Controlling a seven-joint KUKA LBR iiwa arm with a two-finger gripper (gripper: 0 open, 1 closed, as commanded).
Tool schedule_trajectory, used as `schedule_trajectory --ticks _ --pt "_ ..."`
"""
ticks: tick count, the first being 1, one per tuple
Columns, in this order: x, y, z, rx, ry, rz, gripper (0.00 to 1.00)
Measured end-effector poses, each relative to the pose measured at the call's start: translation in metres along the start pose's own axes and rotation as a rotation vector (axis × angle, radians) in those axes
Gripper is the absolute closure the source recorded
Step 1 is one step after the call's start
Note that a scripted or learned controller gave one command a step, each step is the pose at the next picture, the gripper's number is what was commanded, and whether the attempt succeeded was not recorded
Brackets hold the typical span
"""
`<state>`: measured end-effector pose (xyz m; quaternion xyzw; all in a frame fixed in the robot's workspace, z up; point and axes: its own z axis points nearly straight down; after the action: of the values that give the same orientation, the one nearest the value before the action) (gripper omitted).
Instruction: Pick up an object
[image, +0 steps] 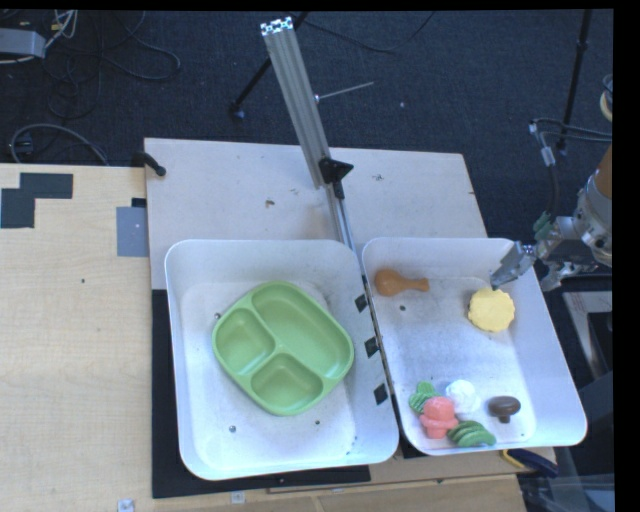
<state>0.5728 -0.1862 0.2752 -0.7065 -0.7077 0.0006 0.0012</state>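
Now | left bin (190, 300): green tray (283, 347) | right bin (555, 385): yellow lump (491, 311)

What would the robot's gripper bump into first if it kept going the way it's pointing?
Probably the yellow lump. The gripper points down and left from the right bin's upper right edge, and the lump sits just past its tip. How high the gripper hangs above it is hard to tell.

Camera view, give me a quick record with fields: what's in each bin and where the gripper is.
left bin: green divided plate
right bin: brown drumstick toy, yellow lump, brown mushroom toy, pink, white and green toy cluster
gripper: at the right bin's far right edge, just above the yellow lump
holding: nothing seen between its fingers
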Motion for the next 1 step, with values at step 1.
schedule_trajectory --ticks 1 --pt "0.0000 0.0000 0.0000 0.000 0.000 0.000 0.00"
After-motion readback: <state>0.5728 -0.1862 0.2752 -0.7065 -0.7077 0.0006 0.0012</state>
